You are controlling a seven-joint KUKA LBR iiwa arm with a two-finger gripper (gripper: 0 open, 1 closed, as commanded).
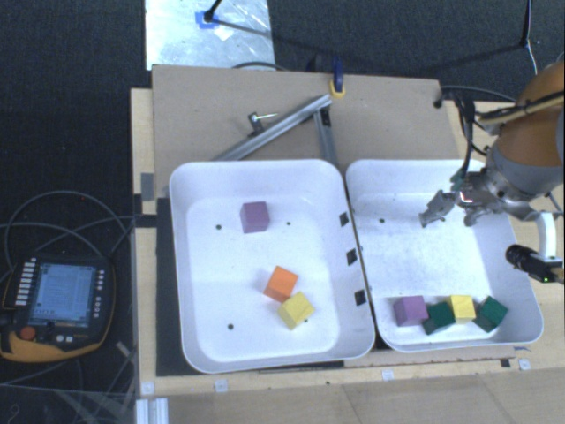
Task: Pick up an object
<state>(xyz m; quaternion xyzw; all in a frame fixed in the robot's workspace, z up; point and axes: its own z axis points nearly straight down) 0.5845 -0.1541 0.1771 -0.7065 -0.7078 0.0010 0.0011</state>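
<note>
My gripper hangs over the upper right part of the right bin, its two fingers spread open with nothing between them. Along that bin's front wall sit a purple block, a dark green block, a yellow block and a second dark green block, well below the gripper. The left bin holds a purple block near its back, plus an orange block touching a yellow block near the middle.
A metal bar and clamp lie on the brown board behind the bins. A teach pendant with cables rests on the floor at the left. The arm's orange band stands at the right edge.
</note>
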